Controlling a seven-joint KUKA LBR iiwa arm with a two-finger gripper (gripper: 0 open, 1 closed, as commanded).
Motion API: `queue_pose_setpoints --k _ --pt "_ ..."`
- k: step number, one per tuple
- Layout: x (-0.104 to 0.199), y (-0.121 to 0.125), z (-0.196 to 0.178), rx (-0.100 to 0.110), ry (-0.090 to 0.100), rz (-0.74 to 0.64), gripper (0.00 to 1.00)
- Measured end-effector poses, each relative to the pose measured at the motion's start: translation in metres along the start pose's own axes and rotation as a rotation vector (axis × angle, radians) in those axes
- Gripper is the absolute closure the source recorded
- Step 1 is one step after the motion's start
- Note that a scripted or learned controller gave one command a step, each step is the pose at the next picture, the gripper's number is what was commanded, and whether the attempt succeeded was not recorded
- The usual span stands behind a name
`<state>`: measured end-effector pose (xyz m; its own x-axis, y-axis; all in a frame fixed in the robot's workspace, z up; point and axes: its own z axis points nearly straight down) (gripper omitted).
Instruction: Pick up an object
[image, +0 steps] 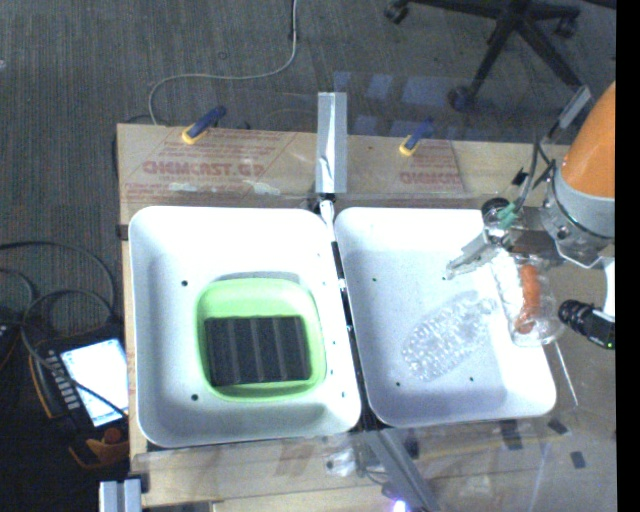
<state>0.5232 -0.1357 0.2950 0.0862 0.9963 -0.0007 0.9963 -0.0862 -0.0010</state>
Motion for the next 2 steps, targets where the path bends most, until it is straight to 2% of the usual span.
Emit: queue_pose_setpoints --k 1,2 --pt "0.0006 0.0004 -0.0080 0.003 0.000 -0.001 1.00" --pt "0.0005 0.0004 -0.0080 0.003 -0.001 -0.001 0.00"
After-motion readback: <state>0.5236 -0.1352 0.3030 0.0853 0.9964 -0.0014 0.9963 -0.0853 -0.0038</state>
